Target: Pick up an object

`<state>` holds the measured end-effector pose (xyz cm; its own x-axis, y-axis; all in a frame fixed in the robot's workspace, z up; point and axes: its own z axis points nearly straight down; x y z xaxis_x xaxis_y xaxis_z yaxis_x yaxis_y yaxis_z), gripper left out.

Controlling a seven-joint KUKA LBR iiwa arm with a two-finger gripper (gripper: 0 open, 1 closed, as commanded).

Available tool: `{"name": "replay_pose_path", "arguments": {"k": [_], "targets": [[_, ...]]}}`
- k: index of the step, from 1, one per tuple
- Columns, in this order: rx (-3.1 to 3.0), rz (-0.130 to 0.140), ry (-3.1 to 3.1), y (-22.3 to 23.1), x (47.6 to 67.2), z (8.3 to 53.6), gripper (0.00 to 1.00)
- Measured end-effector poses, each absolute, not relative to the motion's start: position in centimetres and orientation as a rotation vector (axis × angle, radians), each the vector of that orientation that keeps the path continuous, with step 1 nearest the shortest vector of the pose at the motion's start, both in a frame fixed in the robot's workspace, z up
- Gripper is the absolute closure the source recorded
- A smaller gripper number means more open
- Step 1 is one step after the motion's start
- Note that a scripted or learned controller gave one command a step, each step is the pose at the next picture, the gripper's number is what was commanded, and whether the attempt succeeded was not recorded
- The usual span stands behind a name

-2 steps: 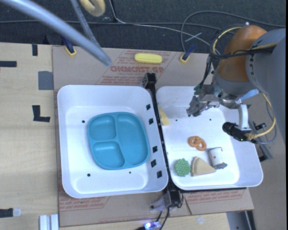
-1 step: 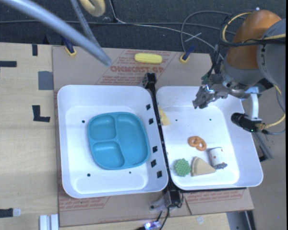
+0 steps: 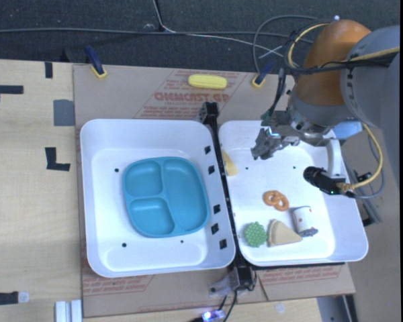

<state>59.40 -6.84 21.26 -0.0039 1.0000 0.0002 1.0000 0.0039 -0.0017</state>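
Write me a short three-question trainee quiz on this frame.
1. True or false: the blue plate lies in the left bin.
2. What sits nearest the green ball? A) pretzel B) wedge C) yellow piece
3. Fill in: the end effector hovers over the ___ bin.

Key: 1 true; 2 B; 3 right.

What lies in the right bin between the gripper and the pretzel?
In the camera view, nothing: bare white bin floor separates the gripper from the pretzel below it.
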Motion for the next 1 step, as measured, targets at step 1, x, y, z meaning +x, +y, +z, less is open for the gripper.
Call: {"name": "replay_pose_path", "arguments": {"k": [1], "targets": [[-2.212,-0.001,-2.228,-0.95,58.47,22.38,1.0]]}}
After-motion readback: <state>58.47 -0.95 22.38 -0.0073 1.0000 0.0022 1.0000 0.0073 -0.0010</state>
